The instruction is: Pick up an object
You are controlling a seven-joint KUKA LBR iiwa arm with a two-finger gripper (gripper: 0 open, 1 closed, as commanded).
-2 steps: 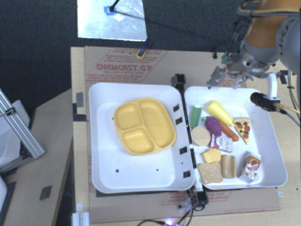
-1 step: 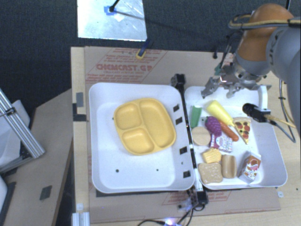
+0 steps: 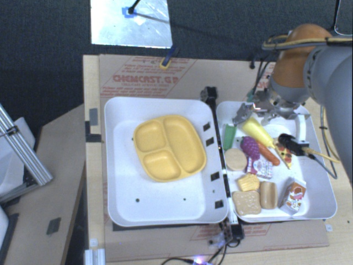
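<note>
Grey arm's gripper (image 3: 249, 112) lowered over right bin (image 3: 322, 203), finger state impossible to tell, just above yellow toy corn (image 3: 257, 131) among play food, yellow divided tray (image 3: 168, 147) in left bin (image 3: 118, 203)

- A dark blue-grey carpeted floor (image 3: 44, 43) surrounds the work area.
- The bench (image 3: 91, 81) is pale wood, topped with a brown cardboard sheet (image 3: 146, 76) printed in red lettering.
- A shiny silver square plate (image 3: 131, 15) lies on the floor beyond the bench, with a blue mark and a thin dark rod on it.
- A metal rail frame (image 3: 19, 148) leans at the left edge, beside a lower tan surface (image 3: 52, 170).
</note>
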